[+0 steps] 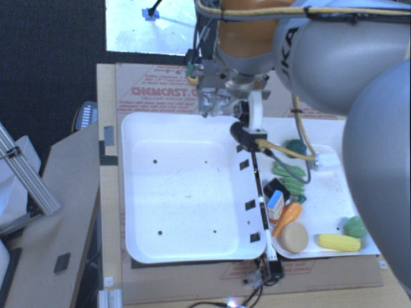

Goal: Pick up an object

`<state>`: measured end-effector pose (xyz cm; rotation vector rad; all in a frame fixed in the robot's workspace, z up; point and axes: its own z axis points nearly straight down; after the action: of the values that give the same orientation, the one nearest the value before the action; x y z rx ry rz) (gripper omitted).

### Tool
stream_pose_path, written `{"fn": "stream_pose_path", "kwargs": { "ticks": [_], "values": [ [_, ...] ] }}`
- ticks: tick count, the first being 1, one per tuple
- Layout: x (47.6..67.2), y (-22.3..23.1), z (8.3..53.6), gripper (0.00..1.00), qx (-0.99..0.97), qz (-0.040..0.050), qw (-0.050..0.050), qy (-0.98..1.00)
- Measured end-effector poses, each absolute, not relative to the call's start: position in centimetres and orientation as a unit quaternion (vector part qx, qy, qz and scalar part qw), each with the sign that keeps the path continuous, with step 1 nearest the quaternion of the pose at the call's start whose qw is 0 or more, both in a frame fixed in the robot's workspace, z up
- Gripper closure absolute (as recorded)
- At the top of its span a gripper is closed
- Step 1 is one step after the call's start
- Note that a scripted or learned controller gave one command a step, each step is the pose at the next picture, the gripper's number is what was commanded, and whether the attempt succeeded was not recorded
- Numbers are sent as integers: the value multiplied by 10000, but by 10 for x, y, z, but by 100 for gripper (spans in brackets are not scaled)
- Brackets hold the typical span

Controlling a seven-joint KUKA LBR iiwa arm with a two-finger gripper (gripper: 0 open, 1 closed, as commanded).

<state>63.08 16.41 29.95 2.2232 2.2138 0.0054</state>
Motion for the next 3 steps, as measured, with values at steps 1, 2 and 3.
{"fn": "stream_pose_path", "kwargs": {
  "ticks": [1, 2, 3],
  "values": [
    [640, 239, 375, 100, 7037, 53, 16, 7104],
    [669, 234, 438, 100, 7055, 44, 22, 7087],
    [669, 211, 493, 100, 7069, 29, 17, 7073]
  ]
}}
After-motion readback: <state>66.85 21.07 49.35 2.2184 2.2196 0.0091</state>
